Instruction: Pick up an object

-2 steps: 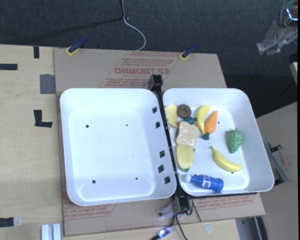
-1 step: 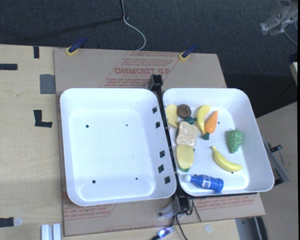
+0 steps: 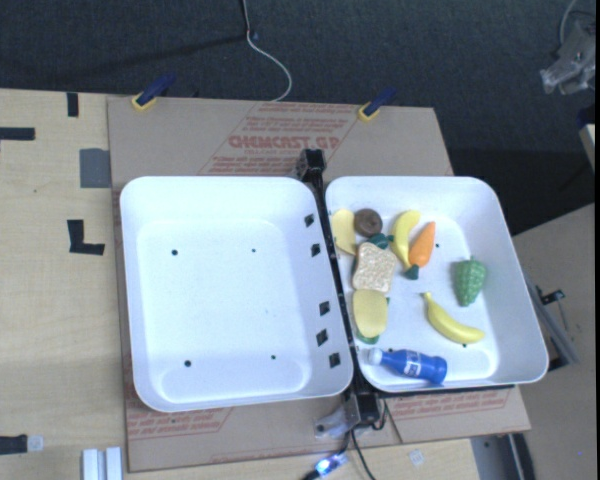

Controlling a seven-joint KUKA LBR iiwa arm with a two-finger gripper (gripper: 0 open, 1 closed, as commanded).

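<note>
The right bin (image 3: 500, 218) holds several toy foods. A brown round piece (image 3: 368, 222) lies at its upper left beside a yellow piece (image 3: 343, 231). A slice of toast (image 3: 374, 267) lies below them, with a pale yellow piece (image 3: 371, 314) under it. An orange carrot (image 3: 422, 243) leans on a yellow fruit (image 3: 405, 230). A green leafy piece (image 3: 469, 280) is toward the right, a banana (image 3: 452, 322) below it, and a blue bottle (image 3: 412, 365) lies along the front wall. My gripper (image 3: 570, 65) hangs far off at the upper right, away from both bins.
The left bin (image 3: 140, 268) sits beside the right one on a cardboard sheet (image 3: 270, 138) held by two clamps. A thin cable (image 3: 265, 53) runs over the dark floor behind. The wooden bench (image 3: 40, 268) extends to the left.
</note>
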